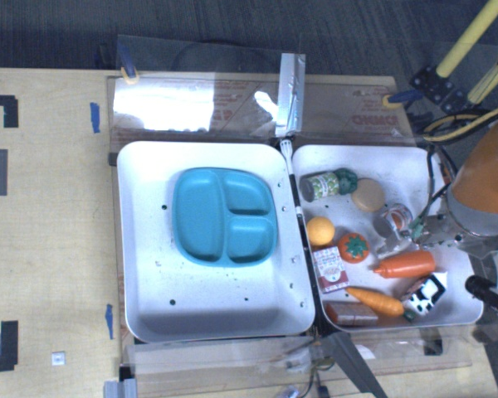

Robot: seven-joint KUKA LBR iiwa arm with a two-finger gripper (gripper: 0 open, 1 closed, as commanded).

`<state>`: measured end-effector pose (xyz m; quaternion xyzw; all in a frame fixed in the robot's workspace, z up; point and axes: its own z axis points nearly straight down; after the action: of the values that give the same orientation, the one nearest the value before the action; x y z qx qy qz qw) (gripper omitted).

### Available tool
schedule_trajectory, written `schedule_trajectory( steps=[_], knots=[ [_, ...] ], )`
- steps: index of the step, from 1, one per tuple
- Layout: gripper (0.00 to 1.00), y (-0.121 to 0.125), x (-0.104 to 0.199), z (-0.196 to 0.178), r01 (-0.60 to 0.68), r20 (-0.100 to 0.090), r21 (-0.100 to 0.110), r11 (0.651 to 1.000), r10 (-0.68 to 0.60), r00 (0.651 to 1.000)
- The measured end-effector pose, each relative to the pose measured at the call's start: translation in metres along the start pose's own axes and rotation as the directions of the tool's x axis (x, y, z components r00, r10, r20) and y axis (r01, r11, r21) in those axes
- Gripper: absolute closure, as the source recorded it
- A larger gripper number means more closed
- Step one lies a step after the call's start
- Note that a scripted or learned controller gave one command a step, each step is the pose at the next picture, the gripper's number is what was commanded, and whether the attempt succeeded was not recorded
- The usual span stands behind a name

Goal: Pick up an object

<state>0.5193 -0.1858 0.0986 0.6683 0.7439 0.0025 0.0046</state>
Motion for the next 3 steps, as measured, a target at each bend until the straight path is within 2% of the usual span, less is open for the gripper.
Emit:
schedule_trajectory(
  steps=[1,2,3],
  knots=[
    [0.00,0.057,0.006,-0.055,-0.069,-0.001,0.004,0.998,0.069,0.998],
    [0.00,0.040,-0.025,0.003,0.021,-0.007,0.004,1.000,-0.021,1.000],
    [1.00,0.040,-0.027,-0.006,0.020,-0.004,0.003,1.000,-0.020,1.000]
  ],
)
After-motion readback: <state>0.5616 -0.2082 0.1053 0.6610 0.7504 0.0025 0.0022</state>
